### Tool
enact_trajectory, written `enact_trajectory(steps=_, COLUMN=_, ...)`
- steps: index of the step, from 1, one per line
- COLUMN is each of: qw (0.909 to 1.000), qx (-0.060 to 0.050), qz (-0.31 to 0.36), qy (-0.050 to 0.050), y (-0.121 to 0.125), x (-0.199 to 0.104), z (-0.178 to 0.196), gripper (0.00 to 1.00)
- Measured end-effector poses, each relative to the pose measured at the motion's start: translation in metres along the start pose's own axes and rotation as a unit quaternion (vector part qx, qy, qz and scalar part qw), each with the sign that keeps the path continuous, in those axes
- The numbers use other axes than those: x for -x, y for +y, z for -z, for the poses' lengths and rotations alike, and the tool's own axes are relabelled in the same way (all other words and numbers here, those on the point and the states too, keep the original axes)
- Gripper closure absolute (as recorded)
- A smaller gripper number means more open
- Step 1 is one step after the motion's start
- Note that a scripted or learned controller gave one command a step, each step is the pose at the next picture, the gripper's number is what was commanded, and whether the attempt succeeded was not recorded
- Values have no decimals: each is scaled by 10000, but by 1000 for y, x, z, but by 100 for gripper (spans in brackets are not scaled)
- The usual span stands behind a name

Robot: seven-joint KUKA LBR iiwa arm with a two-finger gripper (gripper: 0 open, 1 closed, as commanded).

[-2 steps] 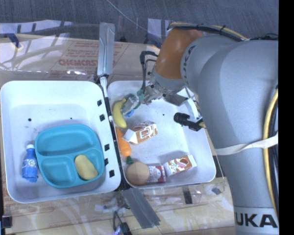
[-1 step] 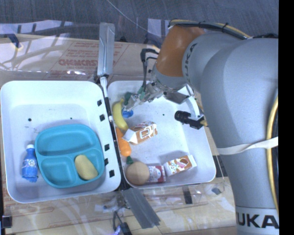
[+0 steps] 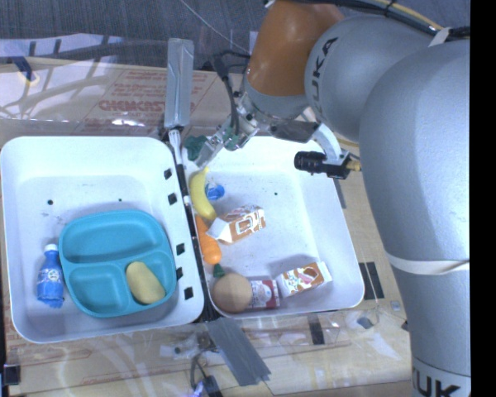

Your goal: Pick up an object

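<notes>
Camera view: gripper at right bin's eleven o'clock; fingers seemingly clamped on a green object; lift remains.

A small dark green thing is seen between the fingers of the gripper, up by the top left corner of the right bin. It is held just above a yellow banana, which is laid along the bin's left wall. What the green thing is cannot be told.
</notes>
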State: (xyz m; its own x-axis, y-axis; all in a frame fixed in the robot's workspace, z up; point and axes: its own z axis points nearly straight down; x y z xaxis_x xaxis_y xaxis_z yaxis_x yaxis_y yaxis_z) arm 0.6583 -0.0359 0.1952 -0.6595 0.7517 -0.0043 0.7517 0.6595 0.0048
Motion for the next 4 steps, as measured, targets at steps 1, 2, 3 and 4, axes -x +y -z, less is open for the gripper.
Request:
enact_trajectory(steps=1, qw=9983, qx=-57, qz=584, qy=50, y=-72, x=36, z=-96, gripper=100)
enact_trajectory(steps=2, qw=9982, qx=-34, qz=602, qy=36, y=-69, x=35, z=-92, gripper=0)
enact_trajectory(steps=3, qw=9971, qx=-17, qz=-764, qy=4, y=-54, x=50, z=-102, gripper=0)
enact_trajectory(steps=4, qw=9801, qx=-15, qz=-1986, qy=-2, y=-86, x=74, z=-102, gripper=0)
